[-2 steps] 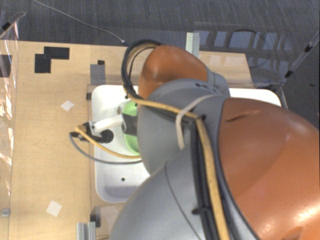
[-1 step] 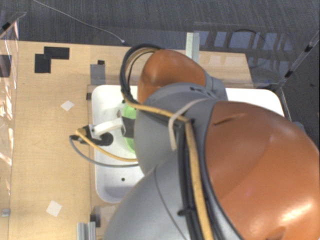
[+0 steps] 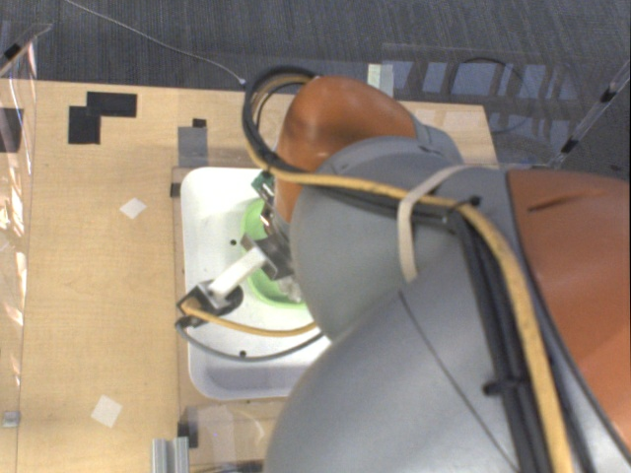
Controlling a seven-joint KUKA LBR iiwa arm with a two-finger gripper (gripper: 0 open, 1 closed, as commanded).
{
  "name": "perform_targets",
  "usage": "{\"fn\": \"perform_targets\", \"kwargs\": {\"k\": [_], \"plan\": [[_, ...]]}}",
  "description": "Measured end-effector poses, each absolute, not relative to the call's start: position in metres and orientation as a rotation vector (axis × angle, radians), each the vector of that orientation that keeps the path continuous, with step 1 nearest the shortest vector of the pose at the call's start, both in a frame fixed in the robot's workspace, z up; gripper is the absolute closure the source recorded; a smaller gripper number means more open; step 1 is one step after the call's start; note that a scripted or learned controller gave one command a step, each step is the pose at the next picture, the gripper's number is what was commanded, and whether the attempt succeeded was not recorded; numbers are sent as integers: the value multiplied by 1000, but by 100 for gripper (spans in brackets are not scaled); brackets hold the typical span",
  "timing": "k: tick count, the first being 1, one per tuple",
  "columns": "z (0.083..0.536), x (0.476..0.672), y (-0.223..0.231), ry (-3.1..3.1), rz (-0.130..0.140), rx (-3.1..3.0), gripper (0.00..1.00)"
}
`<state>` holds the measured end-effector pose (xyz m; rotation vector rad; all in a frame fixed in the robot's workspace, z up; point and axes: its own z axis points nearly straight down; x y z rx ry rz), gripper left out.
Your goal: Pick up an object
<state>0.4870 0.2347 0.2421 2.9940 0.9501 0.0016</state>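
The grey arm with its orange band (image 3: 335,131) covers most of the camera view and reaches down into the left white bin (image 3: 212,215). A light green object (image 3: 274,282) lies in that bin, partly hidden under the wrist. The gripper (image 3: 279,254) sits right over the green object, but the wrist hides its tips. Whether anything is held cannot be told.
The tan bench top (image 3: 89,284) lies open to the left of the bin, with black marker shapes (image 3: 99,114) at its far left corner. The arm's bulk hides the right bin and the right half of the bench.
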Motion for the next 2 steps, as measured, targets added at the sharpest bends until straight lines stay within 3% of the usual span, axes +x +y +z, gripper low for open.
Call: {"fn": "perform_targets", "kwargs": {"k": [1,2], "plan": [[207,486,234,524,-2,3098,100],[282,487,235,1316,6,2853,100]]}}
